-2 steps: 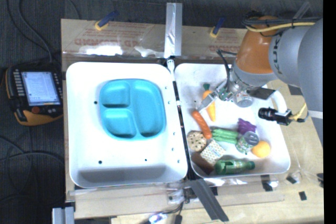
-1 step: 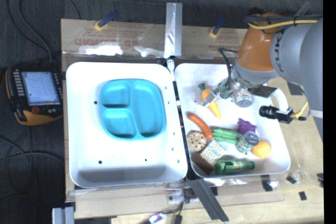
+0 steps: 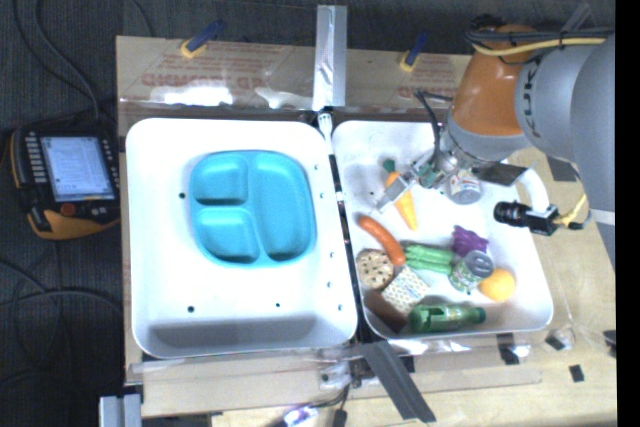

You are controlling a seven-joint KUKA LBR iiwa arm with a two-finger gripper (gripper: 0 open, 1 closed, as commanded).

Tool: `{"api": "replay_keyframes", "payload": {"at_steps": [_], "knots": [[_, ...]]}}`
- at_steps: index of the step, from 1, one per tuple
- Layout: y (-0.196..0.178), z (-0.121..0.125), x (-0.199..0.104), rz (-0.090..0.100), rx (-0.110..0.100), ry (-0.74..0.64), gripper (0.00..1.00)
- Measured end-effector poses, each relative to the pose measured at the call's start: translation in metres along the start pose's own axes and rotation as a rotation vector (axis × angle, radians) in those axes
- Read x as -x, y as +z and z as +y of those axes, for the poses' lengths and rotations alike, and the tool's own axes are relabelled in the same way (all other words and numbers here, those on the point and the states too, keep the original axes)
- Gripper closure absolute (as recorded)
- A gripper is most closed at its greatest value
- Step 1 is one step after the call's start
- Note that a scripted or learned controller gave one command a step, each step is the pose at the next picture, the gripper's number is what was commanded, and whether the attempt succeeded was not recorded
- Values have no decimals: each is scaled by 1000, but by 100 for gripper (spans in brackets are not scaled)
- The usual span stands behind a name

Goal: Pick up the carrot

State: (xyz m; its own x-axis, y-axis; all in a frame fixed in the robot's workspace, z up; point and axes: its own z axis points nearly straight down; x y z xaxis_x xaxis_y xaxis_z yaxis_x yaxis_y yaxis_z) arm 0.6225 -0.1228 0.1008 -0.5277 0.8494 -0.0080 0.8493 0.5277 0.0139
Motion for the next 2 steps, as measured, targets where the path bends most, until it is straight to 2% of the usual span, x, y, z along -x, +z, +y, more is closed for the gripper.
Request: {"api": "replay_keyframes", "payload": {"at_steps": [1, 2], "knots": [[-9, 1, -1, 2, 2, 0, 100], [-105, 57, -1, 5, -17, 235, 100]]}}
